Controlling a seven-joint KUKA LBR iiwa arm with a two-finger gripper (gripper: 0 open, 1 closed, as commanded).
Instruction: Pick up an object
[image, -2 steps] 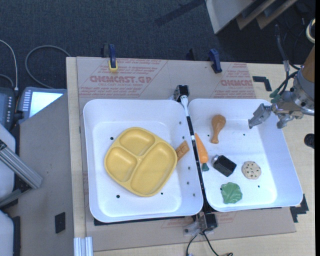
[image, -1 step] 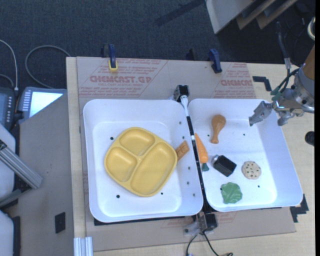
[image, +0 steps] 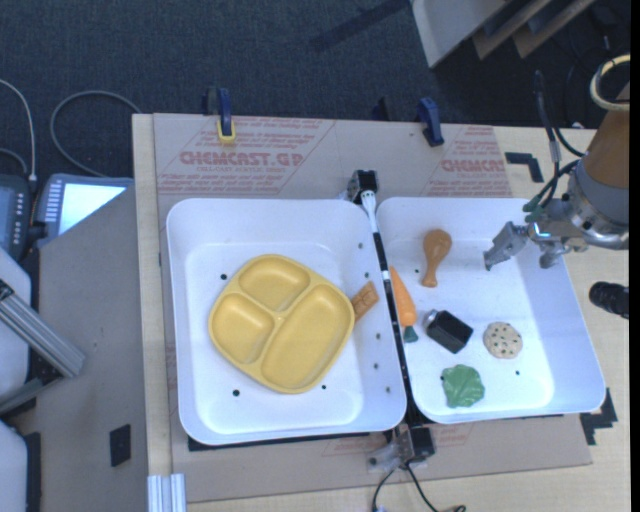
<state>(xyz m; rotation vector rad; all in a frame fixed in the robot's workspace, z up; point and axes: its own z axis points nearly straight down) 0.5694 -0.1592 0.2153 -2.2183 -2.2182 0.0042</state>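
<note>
Tabletop (image: 300, 165) is a brown board printed with red "CHEMCAST" lettering, held by blue clamps (image: 223, 103) along the far edge. Dark blue-grey carpet floor (image: 200, 50) behind it, with loose cables to the left and some pale boards at the top right. Grey surface and a laptop-like device (image: 75, 200) at left.

Two shallow white bins side by side. Left bin (image: 190, 390) holds a yellow divided plate (image: 282, 322) with three compartments, tilted diagonally, and a small tan cracker piece (image: 363, 298) just beside the plate's right edge, near the divider between bins.

Right bin (image: 560, 380) holds the pickable items: a toy drumstick (image: 433, 255) in the upper left part, an orange carrot (image: 401, 297) lying along the left wall, a small black block (image: 448, 330) near the centre, a cookie (image: 502, 340) to the right of the block, and a green leafy piece (image: 462, 385) near the front.

Arm enters from the right, orange band visible at the edge. Gripper (image: 505, 245) sits over the upper right part of the right bin, well apart from the drumstick and not touching any item. Jaws: cannot tell how far open; one grey finger points left, the rest is blurred. Nothing visible between them.
</note>
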